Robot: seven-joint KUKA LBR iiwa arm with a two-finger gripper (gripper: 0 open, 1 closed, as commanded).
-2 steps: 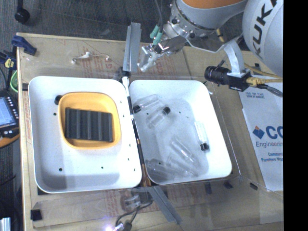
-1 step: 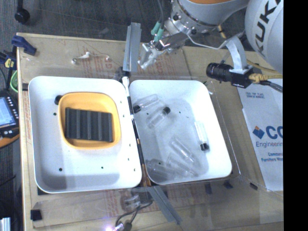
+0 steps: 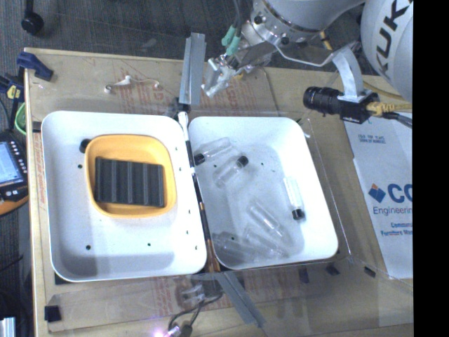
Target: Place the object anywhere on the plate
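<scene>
A yellow plate (image 3: 126,147) lies in the left white bin (image 3: 59,209). A dark grey ribbed block (image 3: 130,182) rests flat on the plate, filling most of its middle. My gripper (image 3: 210,77) hangs above the bench behind the bins, over the far end of the divider between them, well apart from the plate. Its fingers stand open with nothing between them.
The right bin (image 3: 280,142) holds several clear vials with black caps, such as one vial (image 3: 292,196) by its right wall and another vial (image 3: 219,150) at the back left. A handheld screen (image 3: 8,168) sits at the left edge. A printed sheet (image 3: 386,195) lies right of the bins.
</scene>
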